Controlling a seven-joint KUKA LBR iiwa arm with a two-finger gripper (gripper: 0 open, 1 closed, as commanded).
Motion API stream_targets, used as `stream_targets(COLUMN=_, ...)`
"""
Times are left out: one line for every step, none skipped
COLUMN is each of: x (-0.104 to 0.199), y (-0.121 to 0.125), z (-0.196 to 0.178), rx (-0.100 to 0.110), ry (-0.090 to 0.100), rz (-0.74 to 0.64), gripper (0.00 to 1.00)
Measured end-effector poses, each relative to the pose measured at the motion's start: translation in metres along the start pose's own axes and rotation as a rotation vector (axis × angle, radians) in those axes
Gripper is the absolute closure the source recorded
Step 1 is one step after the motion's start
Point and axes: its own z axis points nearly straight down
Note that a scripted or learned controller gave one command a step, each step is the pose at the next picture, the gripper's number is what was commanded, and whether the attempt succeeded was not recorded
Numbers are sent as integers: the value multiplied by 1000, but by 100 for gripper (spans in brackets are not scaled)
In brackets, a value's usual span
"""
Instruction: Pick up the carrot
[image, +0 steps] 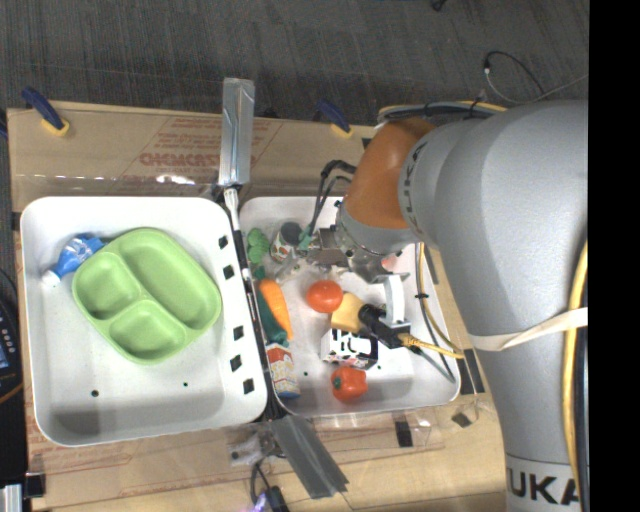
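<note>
Carrot (274, 308) lying along left wall of right bin (432, 385), just beside tomato (323, 296). Judging light, rigid, smooth plastic; tapered, so gripping mid-body across width. Gripper (318, 247) hovering far of carrot; cannot tell its state.

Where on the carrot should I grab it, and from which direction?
Grip the carrot across its orange middle, coming straight down from above. It lies flat along the right bin's left wall, green top toward the far end, so set the jaws across its width. The wall side looks tight, so one jaw may have little room there. The tomato sits apart on its right.
</note>
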Motion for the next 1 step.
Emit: stream_targets(x=2, y=0, z=-10, rx=2, ry=2, rz=-4, gripper=100)
